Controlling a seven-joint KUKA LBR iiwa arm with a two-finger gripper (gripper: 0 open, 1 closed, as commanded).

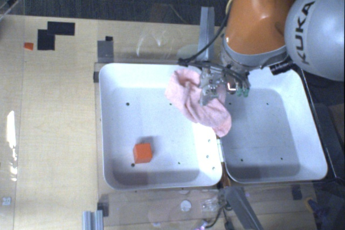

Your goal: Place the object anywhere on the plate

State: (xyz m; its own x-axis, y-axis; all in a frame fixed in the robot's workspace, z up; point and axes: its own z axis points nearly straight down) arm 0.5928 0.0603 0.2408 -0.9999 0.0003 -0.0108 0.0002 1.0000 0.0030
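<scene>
The gripper [211,85] appears closed on a pink cloth [197,102], which hangs over the seam between the two bins. An orange block [143,153] (small, cube-like) lies in the left bin [116,116].

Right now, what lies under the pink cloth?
The pink cloth hangs from the gripper above the left bin floor and the rim between bins. Whatever sits directly beneath it is covered; the orange block lies apart, uncovered.
</scene>
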